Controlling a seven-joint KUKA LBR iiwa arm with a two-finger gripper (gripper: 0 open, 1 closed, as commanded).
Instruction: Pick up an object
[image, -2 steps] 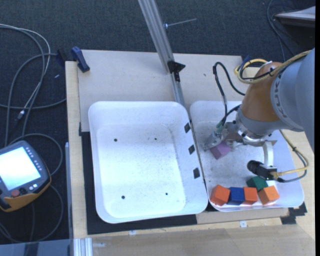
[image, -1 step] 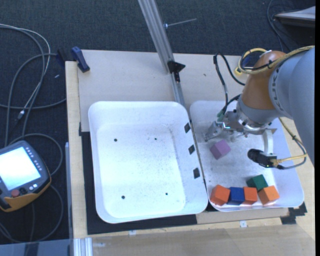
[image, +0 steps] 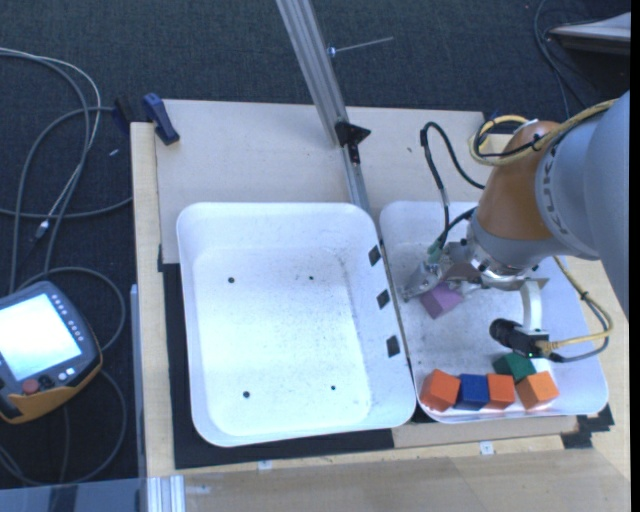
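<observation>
The arm, with its orange band above the wrist, hangs over the right bin, and the gripper sits low just above the bin floor, right at a small purple block. I take that block as the landmark and the likely target. It lies on the bin floor near the left wall of the right bin, partly hidden under the gripper's metal parts, so only its lower right half shows. Whether the gripper is spread, pressed together or pinching the block I cannot tell; the wrist body covers that spot from above. The other pieces lie toward the near rim from the purple block, well apart from it: an orange block, a blue block touching it, a second orange block next in the row, a third orange block at the end, and a green block just behind them. The left bin lies on the far side of the dividing wall from the purple block. By its look the purple block is a small rigid cube of wood or plastic, so I judge it light, stiff and in no danger of crushing. Its faces are probably smooth, so a grip on a corner or edge could let it twist out; the sound hold is across two opposite flat faces, centred, with the fingertips low along the sides. It appears turned at an angle to the bin walls, so the wrist would need matching to its faces.
</observation>
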